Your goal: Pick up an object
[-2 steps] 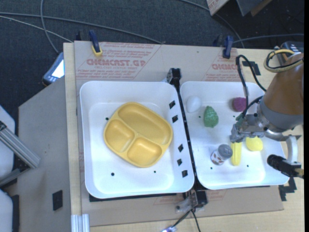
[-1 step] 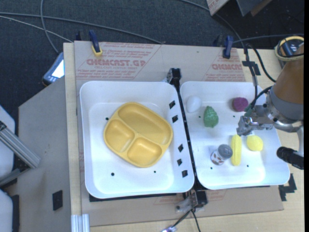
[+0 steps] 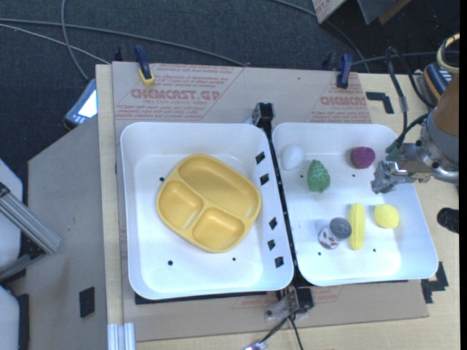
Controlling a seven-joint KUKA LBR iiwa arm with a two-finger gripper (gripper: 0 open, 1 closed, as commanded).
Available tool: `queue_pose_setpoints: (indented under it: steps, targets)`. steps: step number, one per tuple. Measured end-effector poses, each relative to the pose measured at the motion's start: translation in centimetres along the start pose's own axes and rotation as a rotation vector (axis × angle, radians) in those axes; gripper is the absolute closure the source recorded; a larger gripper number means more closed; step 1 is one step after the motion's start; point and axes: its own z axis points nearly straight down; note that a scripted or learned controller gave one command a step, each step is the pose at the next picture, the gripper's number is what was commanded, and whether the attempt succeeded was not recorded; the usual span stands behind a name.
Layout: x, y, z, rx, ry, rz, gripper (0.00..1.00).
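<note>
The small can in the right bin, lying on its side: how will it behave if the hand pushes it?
The can lies on its side, so it will probably roll. It looks stiff, and its smooth wall may slip. The yellow banana beside it might stop it.

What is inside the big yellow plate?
The yellow plate has three sections, and nothing lies in any of them. It rests in the left bin, hiding the bin floor beneath.

A robotics lab test cell: two white bins (image 3: 139, 217) sit on a plywood tabletop (image 3: 219, 93) held by clamps (image 3: 144, 70) at 11 and 1 o'clock, with loose cables (image 3: 73, 20) on dark carpet (image 3: 44, 79) and the arm (image 3: 441, 133) at 3 o'clock.
</note>
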Motion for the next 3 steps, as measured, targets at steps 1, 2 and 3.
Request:
queue_pose_setpoints:
  steps: [1, 2, 3]
  targets:
    - [0.0, 0.1, -1.6, 0.003, 0.001, 0.0, 1.0]
    - [5.0, 2.0, 0.0, 0.008, 0.003, -0.004, 1.0]
    - [10.0, 3.7, 1.4, 0.008, 0.003, -0.004, 1.0]
